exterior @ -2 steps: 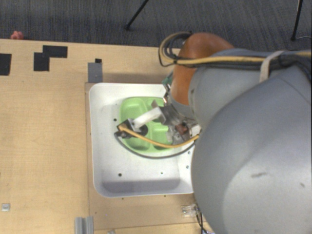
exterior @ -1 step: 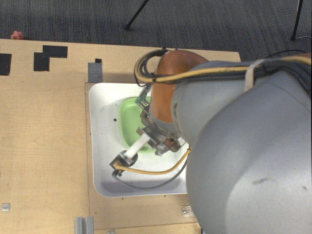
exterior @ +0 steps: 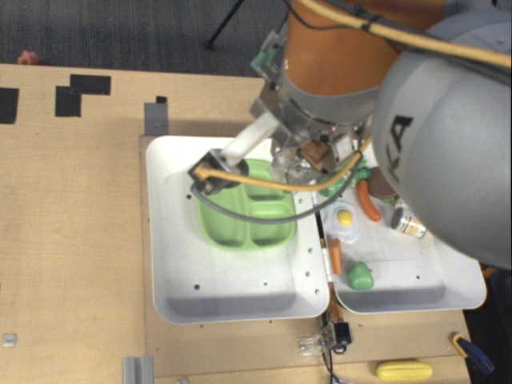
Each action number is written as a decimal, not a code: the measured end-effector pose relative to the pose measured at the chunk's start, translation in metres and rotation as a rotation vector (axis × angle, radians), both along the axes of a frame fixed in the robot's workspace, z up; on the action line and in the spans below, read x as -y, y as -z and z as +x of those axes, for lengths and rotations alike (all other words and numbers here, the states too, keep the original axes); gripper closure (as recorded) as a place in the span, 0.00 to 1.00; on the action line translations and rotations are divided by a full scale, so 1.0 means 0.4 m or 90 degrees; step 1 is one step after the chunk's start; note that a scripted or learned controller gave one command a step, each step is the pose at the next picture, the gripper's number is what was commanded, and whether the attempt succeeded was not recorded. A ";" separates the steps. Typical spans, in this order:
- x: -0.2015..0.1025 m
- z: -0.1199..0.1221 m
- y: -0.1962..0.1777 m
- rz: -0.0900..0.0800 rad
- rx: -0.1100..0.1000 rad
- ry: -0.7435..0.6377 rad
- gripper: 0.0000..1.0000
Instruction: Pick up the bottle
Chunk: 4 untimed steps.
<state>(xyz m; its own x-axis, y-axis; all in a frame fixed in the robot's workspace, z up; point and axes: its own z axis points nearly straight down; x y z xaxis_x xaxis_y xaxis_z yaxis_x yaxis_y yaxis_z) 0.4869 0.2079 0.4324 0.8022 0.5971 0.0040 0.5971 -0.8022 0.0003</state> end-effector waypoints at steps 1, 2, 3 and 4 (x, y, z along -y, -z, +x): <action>-0.052 -0.001 -0.006 0.000 -0.001 0.061 1.00; 0.096 0.000 -0.179 0.000 -0.001 0.211 1.00; 0.013 0.001 0.235 0.002 -0.001 0.281 1.00; -0.012 0.005 0.340 0.005 0.000 0.246 1.00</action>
